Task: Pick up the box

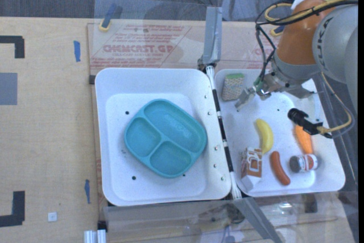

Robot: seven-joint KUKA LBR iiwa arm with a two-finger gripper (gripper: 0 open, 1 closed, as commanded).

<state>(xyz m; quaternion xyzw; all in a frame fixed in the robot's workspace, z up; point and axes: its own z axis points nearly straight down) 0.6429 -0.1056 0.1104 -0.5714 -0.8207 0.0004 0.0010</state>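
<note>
The box (252,164) is a small brown and white carton. It lies in the right bin (330,182) near that bin's front left corner, just below a banana (264,135). My gripper (245,99) hangs over the back left part of the same bin, beside a green and beige sponge (232,86). It is well above the box and apart from it, with nothing seen in its grasp.
A red sausage (279,167), a small can (303,163) and an orange carrot (303,139) lie right of the box. The left bin (108,122) holds a blue divided plate (165,137). The arm's orange band (301,31) rises at the back right.
</note>
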